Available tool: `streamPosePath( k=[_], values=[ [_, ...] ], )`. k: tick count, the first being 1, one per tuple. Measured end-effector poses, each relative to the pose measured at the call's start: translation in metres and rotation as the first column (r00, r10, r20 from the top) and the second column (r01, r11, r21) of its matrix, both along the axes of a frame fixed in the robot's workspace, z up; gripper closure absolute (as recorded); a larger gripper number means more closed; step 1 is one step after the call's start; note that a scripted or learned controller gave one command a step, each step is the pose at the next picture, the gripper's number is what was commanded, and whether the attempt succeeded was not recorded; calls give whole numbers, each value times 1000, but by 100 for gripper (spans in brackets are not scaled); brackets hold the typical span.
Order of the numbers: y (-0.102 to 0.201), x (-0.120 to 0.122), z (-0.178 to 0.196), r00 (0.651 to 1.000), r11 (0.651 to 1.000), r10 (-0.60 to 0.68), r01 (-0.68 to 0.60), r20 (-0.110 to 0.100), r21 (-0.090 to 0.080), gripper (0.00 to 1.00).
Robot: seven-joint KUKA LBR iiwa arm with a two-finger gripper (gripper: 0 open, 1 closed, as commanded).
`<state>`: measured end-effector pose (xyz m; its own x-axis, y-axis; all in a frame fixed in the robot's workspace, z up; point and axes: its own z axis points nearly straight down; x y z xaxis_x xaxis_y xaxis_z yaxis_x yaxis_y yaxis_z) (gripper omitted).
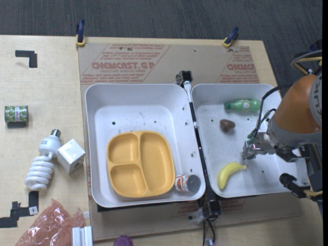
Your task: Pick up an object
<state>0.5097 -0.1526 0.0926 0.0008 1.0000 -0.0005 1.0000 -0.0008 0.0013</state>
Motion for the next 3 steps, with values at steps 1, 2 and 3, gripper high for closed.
streamPosePath(
  k=[1,2,3],
  values=[
    [47,75,0,1000,1000,2,-2,-1,0,0],
    [22,-19,0,1000,1000,-1,1,-2,1,0],
    [29,87,0,1000,1000,3,-3,0,-1,0]
  ],
)
